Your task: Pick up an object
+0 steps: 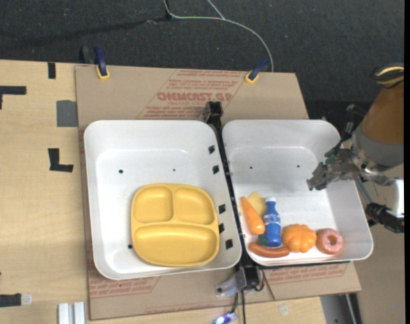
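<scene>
The right bin [279,147] holds a cluster of toy foods along its front: an orange carrot [251,215], a pale yellow piece [256,200] behind it, a blue bottle [272,224], a red sausage [268,251], an orange pumpkin [299,237] and a pink donut [329,241]. My gripper [321,177] hangs over the right side of this bin, above and to the right of the foods, with nothing seen between its fingers. The arm [384,123] comes in from the right edge.
The left bin [110,147] holds a yellow divided tray [174,224] at its front. Both bins rest on a cardboard sheet [185,90] clamped to the wooden bench. A black divider [222,174] runs between the bins.
</scene>
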You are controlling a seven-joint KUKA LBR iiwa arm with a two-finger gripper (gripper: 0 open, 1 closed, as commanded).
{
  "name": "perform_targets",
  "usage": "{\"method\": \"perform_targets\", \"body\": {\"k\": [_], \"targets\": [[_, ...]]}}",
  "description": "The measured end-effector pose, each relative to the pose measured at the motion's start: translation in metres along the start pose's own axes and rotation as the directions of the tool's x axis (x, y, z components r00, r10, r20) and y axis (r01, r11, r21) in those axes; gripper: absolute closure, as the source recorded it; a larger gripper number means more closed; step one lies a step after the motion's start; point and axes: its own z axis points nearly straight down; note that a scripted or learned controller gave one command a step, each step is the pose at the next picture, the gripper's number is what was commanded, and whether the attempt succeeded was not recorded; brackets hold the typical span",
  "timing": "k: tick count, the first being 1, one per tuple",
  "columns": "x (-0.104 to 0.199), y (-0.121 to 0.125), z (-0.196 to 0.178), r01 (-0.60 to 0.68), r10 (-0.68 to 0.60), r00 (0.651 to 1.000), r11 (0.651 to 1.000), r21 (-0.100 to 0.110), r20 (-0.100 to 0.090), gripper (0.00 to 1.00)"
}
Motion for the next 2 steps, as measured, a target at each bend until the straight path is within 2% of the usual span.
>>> {"method": "perform_targets", "body": {"k": [2], "targets": [[-0.002,0.007,-0.115,0.000,0.000,1.000,1.000,0.001,0.000,1.00]]}}
